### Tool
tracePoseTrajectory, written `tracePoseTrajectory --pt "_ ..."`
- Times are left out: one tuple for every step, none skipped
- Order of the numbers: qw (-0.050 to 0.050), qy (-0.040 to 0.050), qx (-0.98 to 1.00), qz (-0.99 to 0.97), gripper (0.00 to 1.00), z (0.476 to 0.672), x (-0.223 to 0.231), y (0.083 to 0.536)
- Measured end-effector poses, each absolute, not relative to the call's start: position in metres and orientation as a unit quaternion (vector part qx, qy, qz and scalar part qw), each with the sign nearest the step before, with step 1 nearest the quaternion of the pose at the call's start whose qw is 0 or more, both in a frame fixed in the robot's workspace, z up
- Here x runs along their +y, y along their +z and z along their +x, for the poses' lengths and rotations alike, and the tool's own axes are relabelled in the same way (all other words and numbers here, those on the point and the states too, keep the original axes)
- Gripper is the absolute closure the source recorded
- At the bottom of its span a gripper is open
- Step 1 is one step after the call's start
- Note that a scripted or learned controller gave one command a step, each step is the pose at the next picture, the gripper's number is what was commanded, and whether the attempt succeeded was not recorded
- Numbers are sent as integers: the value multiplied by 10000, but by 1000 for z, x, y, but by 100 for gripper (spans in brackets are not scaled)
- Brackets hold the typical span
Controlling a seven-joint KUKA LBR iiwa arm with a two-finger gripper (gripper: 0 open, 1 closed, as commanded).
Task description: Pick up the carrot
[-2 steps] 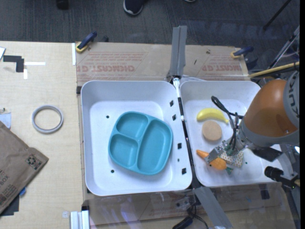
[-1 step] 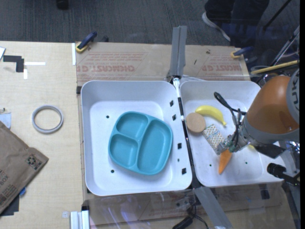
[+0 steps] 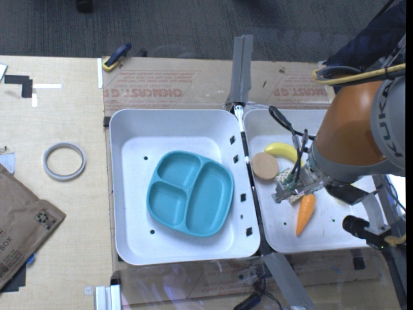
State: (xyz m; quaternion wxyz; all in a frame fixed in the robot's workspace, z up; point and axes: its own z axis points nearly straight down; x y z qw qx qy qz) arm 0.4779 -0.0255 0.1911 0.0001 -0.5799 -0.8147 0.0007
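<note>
I see the carrot (image 3: 305, 214) lying on the floor of the right bin (image 3: 335, 241), tip pointing to the bin's near edge. Gripper (image 3: 288, 191) sits right at the carrot's top end, touching or nearly so. A banana (image 3: 282, 150) and a tan disc (image 3: 264, 166) lie just beyond it. Blue plate (image 3: 191, 193) in the left bin (image 3: 129, 192).
</note>
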Motion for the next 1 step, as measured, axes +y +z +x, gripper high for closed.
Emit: tracePoseTrajectory --pt "-2 7 -8436 -5370 100 478 -91 226"
